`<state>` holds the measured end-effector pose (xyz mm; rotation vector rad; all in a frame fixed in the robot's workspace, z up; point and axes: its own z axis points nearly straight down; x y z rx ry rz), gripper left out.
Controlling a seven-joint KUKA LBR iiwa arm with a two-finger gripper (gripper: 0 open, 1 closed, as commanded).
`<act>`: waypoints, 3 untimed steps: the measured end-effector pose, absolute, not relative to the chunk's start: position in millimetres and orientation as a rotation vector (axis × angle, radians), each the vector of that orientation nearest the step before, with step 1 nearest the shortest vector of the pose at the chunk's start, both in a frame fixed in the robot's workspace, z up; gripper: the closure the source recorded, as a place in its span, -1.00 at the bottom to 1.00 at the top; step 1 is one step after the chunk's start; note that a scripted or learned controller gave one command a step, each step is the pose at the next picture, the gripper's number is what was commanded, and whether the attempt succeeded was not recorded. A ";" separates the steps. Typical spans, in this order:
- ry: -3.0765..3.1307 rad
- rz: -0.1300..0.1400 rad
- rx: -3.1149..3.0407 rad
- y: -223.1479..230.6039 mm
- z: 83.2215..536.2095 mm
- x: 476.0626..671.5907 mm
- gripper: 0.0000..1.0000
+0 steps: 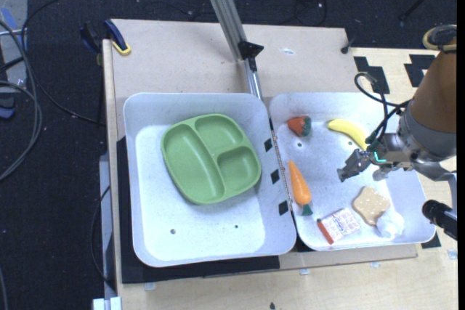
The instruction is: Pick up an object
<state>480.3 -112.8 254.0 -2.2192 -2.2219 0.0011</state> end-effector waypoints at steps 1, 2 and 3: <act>-2.223 0.000 -2.220 -112.8 254.4 480.5 -1.00; -2.217 0.005 -2.221 -119.9 205.1 485.9 -1.00; -2.216 0.005 -2.221 -122.3 160.0 479.9 -1.00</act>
